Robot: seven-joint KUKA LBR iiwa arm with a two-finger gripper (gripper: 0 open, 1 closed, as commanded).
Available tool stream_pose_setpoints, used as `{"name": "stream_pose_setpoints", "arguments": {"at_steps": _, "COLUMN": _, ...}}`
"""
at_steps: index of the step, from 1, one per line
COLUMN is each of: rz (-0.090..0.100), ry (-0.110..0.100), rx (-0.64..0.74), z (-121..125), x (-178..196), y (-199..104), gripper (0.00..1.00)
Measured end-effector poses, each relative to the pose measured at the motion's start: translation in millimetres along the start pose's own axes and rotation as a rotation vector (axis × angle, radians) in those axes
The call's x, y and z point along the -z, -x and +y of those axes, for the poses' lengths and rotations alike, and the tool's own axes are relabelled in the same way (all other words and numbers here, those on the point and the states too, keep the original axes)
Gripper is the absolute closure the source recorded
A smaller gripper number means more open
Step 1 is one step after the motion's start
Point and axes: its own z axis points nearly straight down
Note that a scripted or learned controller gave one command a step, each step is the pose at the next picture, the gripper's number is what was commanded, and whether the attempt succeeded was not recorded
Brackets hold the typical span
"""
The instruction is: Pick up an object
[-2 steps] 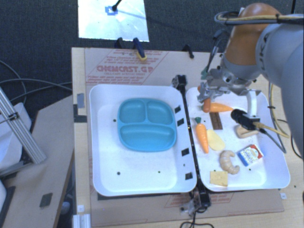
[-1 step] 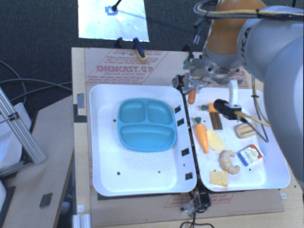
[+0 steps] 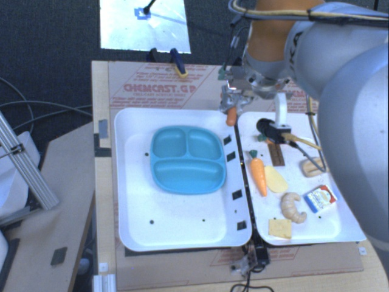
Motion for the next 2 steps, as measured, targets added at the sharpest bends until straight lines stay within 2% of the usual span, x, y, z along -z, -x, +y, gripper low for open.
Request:
{"name": "stream_pose_setpoints", "arguments": {"at_steps": 1, "rz": -0.001, "ry": -0.003, "rx": -0.006, "z": -6, "x": -5, "y": 6, "gripper": 1.00}}
{"name": "stream_pose_setpoints", "arguments": {"at_steps": 2, "rz": -0.002, "ry": -0.003, "rx": -0.002, "z": -5, "x": -18, "y": -6, "gripper": 1.00}}
